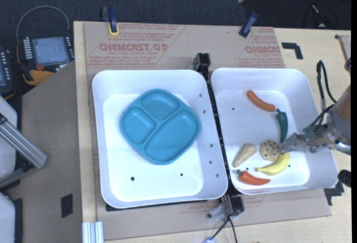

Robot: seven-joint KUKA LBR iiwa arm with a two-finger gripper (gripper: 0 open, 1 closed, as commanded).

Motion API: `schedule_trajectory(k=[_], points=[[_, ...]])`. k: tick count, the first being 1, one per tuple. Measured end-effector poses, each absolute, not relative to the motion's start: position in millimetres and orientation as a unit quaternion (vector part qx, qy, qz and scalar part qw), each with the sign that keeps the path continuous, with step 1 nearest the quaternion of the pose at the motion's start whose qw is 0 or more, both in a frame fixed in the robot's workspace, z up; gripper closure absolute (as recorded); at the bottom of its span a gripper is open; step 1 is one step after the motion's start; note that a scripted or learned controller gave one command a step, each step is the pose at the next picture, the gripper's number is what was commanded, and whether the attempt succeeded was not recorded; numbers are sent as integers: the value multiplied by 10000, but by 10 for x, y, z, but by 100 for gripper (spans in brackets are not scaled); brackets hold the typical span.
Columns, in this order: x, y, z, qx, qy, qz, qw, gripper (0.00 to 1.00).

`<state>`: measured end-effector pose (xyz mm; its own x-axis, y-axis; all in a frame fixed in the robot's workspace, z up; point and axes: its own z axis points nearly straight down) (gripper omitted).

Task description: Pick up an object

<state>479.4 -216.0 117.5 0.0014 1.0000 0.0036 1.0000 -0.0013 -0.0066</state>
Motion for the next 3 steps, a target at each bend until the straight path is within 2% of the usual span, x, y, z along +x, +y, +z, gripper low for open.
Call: schedule_trajectory(k=[1,2,3], points=[[4814,-2168,1313,-7074,-7068,0,-10,100],[4809,-2224,1927,-7070,-7072,-8,-37,100],[4885,-2182,2389,-7065,-7077,-11,-37,100]])
